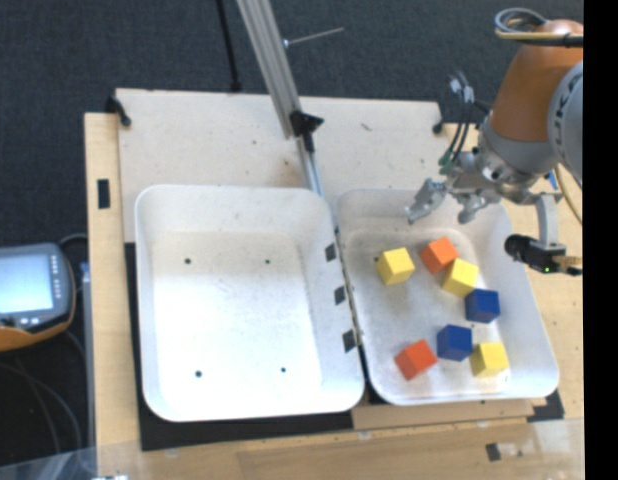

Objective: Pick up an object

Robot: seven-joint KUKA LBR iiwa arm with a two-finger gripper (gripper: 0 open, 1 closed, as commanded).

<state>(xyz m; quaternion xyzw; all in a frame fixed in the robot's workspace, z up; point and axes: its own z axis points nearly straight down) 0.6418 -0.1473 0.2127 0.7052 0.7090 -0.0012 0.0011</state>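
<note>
From above, the gripper (447, 204) hangs over the far end of the right bin (534, 298), fingers spread apart and pinching nothing. Seven blocks lie in that bin: the orange block (439, 254) nearest the gripper, a yellow block (396, 266) left of it, blue, yellow and orange ones further toward the near rim.

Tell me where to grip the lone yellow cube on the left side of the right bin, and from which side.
Take the yellow cube from straight above, with the gripper across two opposite flat side faces. It sits apart from the orange cube, with bare bin floor on its other sides, so there is probably room for the fingers either way. It sits slightly turned, so turn the wrist to match its faces.
</note>
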